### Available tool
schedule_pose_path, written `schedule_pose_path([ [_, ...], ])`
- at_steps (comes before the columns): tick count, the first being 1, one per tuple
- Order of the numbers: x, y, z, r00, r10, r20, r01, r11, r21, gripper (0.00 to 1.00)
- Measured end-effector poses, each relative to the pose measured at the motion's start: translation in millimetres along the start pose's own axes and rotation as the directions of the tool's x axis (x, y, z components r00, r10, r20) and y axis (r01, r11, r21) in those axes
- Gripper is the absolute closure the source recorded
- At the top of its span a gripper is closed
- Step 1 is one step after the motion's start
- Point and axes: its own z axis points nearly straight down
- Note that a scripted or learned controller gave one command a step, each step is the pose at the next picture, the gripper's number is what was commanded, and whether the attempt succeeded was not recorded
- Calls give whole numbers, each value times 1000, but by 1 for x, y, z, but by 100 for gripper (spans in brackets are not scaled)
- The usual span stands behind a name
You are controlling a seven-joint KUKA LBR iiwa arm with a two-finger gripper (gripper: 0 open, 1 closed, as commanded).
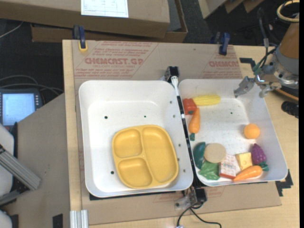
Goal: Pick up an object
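My gripper [251, 89] hovers over the far right corner of the right bin [271, 125], open, with nothing between its fingers. Toy food lies below it in that bin. A yellow corn cob [207, 99] sits at the far side, with a red pepper [189, 105] and a carrot [194, 121] along the left wall. An orange ball [251, 130] rests alone toward the right. At the near end lie a tan round cookie [215, 152], green lettuce [209, 169], a small red-and-white box [228, 166], a cheese wedge [244, 159], purple grapes [258, 152] and a second carrot [247, 173].
The left bin [95, 113] holds a yellow three-section plate [142, 155]. Blue clamps [82, 37] [223, 43] pin the brown board at the back. A cardboard box [85, 8] stands behind, and a small screen [19, 107] sits at far left.
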Motion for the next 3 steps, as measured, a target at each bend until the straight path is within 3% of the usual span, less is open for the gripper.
schedule_pose_path([
  [1,-3,-60,31,1000,1,-2,-1,1000,5,0],
  [2,-3,-112,2,1000,0,-1,0,1000,1,0],
  [3,1,-59,91,1000,-8,-10,8,1000,-3,0],
])
